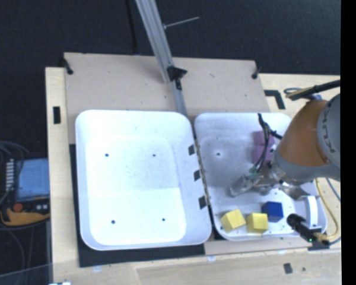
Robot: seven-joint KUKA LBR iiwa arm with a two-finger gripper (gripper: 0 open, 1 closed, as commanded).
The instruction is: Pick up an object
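The hand [240,187] hung low in the right bin [225,129], whether spread or clenched I could not tell; two yellow blocks [244,220] and a blue block [273,210] lay near its front edge, a pink thing [261,147] farther back; the blocks looked light and stiff, best pinched across flat opposite faces.

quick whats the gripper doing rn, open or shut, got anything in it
Gripper: low in the right bin, above the yellow blocks; open or shut cannot be told, and nothing is seen between it.
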